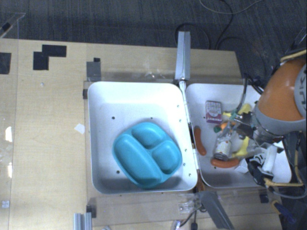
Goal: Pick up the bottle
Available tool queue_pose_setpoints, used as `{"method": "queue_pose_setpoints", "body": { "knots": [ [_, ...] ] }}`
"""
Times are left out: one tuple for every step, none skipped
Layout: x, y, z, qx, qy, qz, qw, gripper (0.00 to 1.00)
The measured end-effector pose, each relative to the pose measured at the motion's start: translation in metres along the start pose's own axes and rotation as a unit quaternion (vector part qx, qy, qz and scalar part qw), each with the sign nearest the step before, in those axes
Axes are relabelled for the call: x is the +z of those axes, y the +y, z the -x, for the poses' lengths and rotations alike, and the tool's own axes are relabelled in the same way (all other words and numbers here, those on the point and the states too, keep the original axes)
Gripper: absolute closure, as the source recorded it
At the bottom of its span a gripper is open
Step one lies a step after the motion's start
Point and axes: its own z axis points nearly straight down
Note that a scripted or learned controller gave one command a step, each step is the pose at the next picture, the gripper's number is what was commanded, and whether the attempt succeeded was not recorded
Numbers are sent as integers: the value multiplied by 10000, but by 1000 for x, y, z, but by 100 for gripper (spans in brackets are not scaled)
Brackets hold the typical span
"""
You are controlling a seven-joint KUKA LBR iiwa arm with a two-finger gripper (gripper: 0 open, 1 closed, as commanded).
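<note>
I hold my gripper (235, 137) low in the right bin (201, 169), directly over the bottle (222, 147), to approach it from above. Finger state: cannot tell. The bottle lies just above the sausage (225, 163), right of the bin divider, amid clutter.
</note>
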Motion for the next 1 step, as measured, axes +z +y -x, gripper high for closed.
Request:
{"method": "queue_pose_setpoints", "body": {
  "knots": [
    [-104,36,77,905,-3,19,9959,0]
  ]
}}
